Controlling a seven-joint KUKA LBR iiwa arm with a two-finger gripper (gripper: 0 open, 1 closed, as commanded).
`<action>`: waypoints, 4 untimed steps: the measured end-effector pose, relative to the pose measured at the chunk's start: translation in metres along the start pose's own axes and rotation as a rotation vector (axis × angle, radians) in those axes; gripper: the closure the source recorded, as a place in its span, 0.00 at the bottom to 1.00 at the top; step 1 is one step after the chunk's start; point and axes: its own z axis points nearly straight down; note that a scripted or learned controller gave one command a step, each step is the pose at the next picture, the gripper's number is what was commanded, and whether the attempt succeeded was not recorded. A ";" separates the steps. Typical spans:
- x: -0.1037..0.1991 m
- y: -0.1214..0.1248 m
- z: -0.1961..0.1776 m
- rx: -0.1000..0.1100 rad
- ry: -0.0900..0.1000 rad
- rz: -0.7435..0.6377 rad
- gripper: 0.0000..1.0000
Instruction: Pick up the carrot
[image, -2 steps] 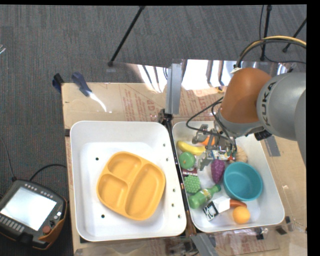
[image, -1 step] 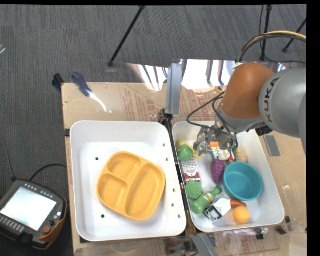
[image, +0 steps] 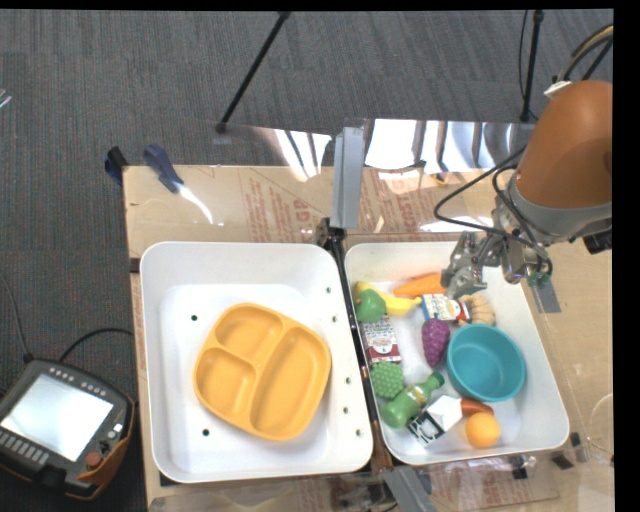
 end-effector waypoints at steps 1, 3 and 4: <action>0.003 0.001 0.008 -0.002 0.016 -0.001 0.00; -0.037 -0.013 0.147 -0.004 0.015 -0.102 0.00; -0.036 -0.023 0.147 -0.003 0.015 -0.095 0.00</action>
